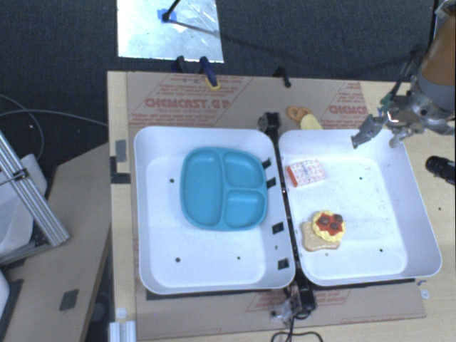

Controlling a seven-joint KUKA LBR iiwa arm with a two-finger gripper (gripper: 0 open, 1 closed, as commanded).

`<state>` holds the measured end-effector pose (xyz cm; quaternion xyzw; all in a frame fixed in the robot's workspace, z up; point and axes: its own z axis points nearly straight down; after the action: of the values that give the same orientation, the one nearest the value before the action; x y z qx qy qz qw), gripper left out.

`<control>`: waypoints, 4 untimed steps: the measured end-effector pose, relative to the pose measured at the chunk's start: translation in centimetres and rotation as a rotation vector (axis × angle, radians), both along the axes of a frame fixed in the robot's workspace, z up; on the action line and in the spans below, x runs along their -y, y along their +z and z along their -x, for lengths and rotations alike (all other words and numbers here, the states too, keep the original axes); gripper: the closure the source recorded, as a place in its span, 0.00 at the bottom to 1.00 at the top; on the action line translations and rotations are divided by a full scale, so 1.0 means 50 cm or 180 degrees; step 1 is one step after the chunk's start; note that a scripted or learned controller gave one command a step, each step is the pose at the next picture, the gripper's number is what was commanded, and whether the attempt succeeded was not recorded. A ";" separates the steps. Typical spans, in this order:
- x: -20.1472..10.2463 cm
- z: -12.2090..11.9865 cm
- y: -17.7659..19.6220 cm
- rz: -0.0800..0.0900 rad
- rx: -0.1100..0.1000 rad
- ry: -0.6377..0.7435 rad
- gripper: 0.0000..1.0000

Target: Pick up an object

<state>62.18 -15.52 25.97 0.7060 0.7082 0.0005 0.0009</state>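
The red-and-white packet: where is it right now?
The red-and-white packet lies in the right bin, near its upper-left corner beside the divider, above the toy pizza slice.

Bench point(214, 95) bears left bin point(153, 212), right bin point(399, 212), side by side, touching.

A small red-and-white patterned packet point(306, 172) lies flat, slightly askew, near the right bin's upper left corner. Well below it, toward the bin's front left, rests what looks like a toy pastry point(324, 231), tan with yellow and red topping.
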 end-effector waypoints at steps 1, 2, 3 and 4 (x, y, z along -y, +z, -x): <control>0.058 -0.096 -0.021 0.0005 0.0016 0.0008 0.00; 0.102 -0.090 -0.366 -0.0004 -0.0013 -0.0008 0.00; -0.118 -0.096 -0.348 -0.0004 0.0004 0.0019 0.00; -0.049 0.016 -0.343 0.0003 0.0027 -0.0009 0.00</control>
<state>61.36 -13.08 8.84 0.7070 0.7072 0.0032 0.0042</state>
